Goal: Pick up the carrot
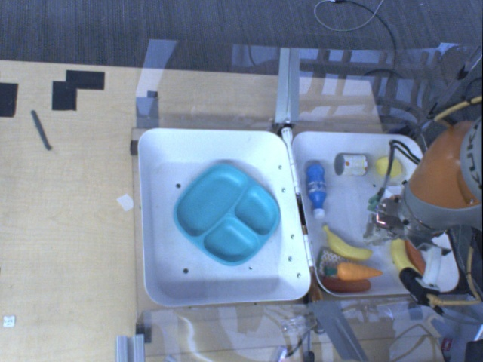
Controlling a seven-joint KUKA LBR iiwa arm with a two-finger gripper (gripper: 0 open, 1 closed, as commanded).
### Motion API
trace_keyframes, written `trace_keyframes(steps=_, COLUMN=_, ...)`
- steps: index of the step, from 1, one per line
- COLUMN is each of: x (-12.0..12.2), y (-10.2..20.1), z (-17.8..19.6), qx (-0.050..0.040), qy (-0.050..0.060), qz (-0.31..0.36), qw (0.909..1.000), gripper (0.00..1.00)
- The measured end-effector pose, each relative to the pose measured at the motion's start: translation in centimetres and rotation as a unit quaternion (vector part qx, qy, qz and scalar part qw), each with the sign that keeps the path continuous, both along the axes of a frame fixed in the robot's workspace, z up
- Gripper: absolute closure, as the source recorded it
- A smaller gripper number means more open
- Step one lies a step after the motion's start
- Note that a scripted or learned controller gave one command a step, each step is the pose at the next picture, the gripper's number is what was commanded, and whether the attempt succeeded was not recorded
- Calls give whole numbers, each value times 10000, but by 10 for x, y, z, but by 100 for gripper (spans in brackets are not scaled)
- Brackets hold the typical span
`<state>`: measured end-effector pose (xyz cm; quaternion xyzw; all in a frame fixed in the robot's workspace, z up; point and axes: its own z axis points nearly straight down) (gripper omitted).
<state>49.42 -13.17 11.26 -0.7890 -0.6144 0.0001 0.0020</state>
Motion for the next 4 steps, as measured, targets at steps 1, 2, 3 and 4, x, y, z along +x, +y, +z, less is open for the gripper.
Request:
trace_keyframes(steps=1, x=-5, y=12, z=178, qx=-23, qy=-23, qz=801, qw=9968, gripper=100)
trace_keyframes(steps=2, x=4, y=75, z=157, qx=-20, qy=3, qz=-239, qw=9997, gripper=100)
trace_keyframes(steps=3, x=-3, y=35, z=256, qx=-28, qy=-10, qz=-1278, qw=9918, gripper=100)
trace_keyframes(steps=4, x=0, y=53, z=241, qx=-34, qy=2, qz=-3132, qw=9497, gripper=100)
